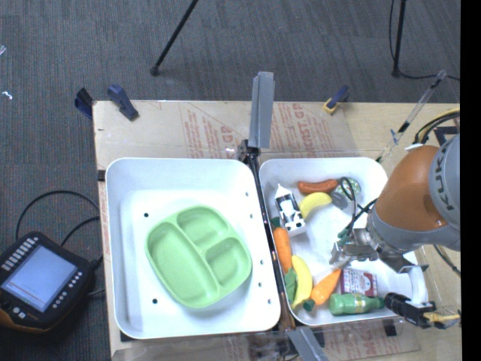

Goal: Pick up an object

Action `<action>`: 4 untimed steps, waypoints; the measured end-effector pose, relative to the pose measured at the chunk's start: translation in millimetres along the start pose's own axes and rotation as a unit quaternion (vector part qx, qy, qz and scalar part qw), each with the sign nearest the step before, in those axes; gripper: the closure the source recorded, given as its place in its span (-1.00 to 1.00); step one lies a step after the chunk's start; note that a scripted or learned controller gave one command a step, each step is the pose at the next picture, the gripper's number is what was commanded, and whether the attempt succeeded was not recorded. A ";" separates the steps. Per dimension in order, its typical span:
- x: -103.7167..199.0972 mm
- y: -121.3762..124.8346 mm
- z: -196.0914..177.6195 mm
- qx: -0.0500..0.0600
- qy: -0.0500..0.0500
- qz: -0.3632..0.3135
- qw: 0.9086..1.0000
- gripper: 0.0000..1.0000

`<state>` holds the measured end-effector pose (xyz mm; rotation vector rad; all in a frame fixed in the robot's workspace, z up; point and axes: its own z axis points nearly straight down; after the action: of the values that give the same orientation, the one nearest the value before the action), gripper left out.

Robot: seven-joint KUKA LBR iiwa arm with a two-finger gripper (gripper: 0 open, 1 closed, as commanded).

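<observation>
Over the right bin (376, 168) your gripper (344, 250) hangs low, close to the bin floor, among the toys. You cannot tell how it is set, because the arm (409, 201) covers most of it and the tip is small and dark.

You have many things to pick from, and they all sit in the right bin. A small orange carrot (325, 286) lies just below the gripper. A red and white packet (359, 282) is right beside it, and a green bottle (353, 304) lies under that, by the front wall. A long carrot (282, 248) and a yellow banana (303, 279) lie along the left wall. Another banana (315, 203), a red sausage (319, 186) and a white toy block (288, 211) sit farther back.

You could go wrong here. The small carrot, packet and bottle are packed close, so you may push one away or grab two at once. The carrot is round and thin, so it may roll or slip out.

You have open white floor in the middle of the right bin, above the gripper. The walls are near on the front and right. The left bin (120, 201) has a green plate (198, 256) with bare floor around it.
</observation>
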<state>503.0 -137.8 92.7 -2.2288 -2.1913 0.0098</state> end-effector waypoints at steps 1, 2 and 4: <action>0.0 0.0 0.0 0.000 0.000 0.000 1.000 -1.00; -8.1 -28.8 7.3 -0.004 -0.002 -0.097 0.995 -1.00; -9.8 -31.0 -0.6 -0.002 0.000 -0.093 0.996 -1.00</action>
<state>471.9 -147.1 93.8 -2.0179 -2.3900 0.0047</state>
